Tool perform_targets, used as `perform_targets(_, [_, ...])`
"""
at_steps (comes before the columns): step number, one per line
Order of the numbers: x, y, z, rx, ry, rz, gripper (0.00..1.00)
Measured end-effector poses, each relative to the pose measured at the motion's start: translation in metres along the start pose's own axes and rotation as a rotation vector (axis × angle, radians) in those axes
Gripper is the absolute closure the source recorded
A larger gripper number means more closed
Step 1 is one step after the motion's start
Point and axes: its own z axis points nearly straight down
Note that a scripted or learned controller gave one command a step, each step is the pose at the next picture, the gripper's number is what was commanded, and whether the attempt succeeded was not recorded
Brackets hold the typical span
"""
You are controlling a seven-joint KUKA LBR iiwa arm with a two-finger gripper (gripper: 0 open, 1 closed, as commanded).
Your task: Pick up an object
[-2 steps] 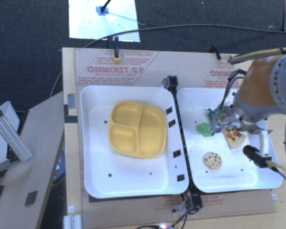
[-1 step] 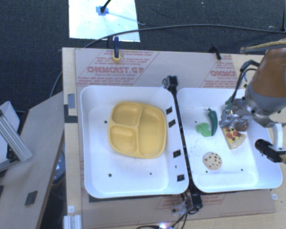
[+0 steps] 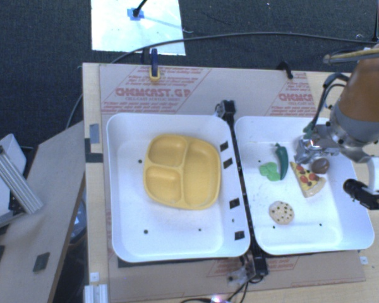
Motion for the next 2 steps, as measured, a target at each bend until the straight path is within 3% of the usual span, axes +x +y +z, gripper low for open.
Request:
perform_targets(1, [0.063, -0.009, -0.005, 0.003, 0.002, -0.005, 1.00])
perform_targets(2, [0.105, -0.018, -0.008, 0.003, 0.002, -0.004, 1.00])
